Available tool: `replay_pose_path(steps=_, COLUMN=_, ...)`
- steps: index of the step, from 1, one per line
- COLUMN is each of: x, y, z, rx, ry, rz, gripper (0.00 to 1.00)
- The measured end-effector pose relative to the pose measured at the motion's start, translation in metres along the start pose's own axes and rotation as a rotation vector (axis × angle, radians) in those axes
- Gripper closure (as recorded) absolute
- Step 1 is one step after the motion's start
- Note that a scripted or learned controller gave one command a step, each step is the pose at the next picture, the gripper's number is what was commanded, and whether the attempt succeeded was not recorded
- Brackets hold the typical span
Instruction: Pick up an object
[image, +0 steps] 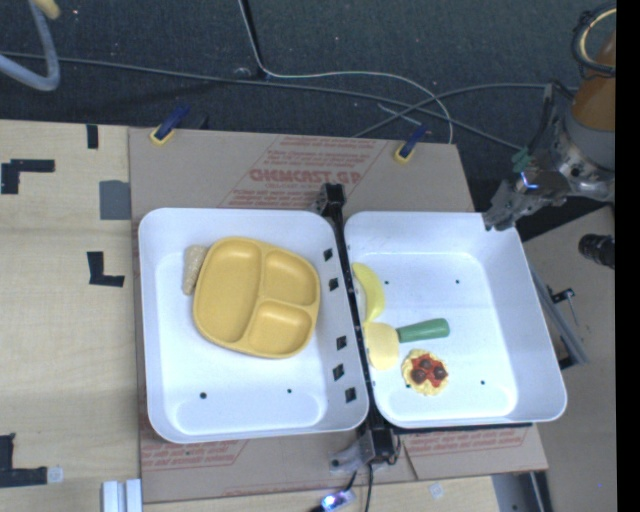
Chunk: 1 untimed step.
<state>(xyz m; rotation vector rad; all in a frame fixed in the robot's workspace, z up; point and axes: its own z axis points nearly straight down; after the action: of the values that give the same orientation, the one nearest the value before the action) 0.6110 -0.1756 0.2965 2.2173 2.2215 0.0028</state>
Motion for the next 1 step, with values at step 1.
replay_pose_path(steps=1, x=0.0596, y=0.0103, z=0.0169, rx=0.004, ry=0.002, rz=-0.005, gripper=1.0)
